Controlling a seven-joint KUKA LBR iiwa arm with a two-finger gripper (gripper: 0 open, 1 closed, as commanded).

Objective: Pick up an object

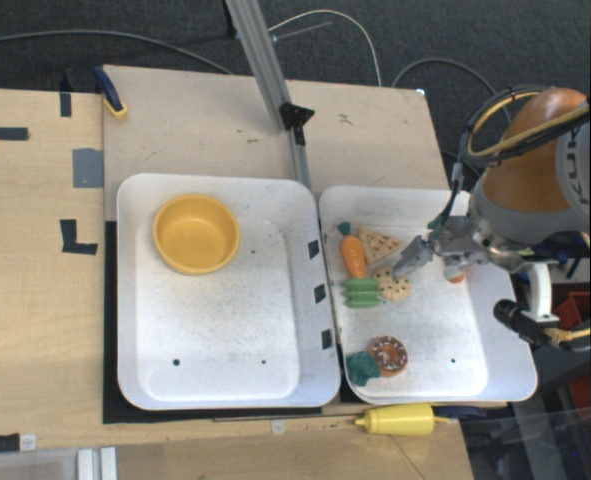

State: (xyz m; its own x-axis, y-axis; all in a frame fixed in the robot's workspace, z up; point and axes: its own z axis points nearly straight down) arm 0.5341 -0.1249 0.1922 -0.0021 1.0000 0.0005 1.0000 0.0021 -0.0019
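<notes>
A pale wooden bench (35, 298) sits against dark carpet, with cables trailing across the floor at twelve o'clock, and it bears two shallow white bins side by side. The gripper (407, 260) reaches into the right bin (445, 368) from three o'clock, its grey tip low over a waffle-patterned cracker (387, 248) and apparently touching it; whether anything is pinched there cannot be told. Just at nine o'clock of the tip lies a toy carrot (353, 255), and touching the carrot's lower end is a green ridged piece (361, 292). Towards six o'clock, well apart from the tip, a chocolate donut (388, 354) rests beside a small teal object (362, 368). The left bin (215, 368) holds a yellow bowl (196, 233) in its ten o'clock corner. A yellow bottle (400, 420) lies on the bench just outside the right bin's near rim.
</notes>
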